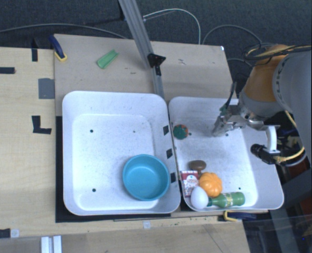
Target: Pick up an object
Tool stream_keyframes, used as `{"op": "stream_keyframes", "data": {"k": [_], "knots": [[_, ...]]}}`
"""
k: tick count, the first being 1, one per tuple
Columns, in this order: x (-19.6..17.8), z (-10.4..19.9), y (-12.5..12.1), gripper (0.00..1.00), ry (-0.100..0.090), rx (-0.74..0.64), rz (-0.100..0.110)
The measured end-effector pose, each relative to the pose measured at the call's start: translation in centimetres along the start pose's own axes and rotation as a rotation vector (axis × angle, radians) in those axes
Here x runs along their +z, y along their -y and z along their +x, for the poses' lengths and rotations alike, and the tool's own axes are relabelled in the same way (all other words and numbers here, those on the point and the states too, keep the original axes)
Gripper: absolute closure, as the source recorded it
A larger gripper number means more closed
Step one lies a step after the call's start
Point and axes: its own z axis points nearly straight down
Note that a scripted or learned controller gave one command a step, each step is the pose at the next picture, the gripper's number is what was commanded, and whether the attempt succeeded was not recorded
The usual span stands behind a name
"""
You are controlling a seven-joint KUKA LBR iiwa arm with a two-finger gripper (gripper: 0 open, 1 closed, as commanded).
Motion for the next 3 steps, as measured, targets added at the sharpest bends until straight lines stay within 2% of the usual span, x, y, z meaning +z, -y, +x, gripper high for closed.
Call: {"op": "stream_keyframes", "data": {"k": [3], "knots": [[-13.6,0.2,1.1,1.0,0.0,0.001,-0.007]]}}
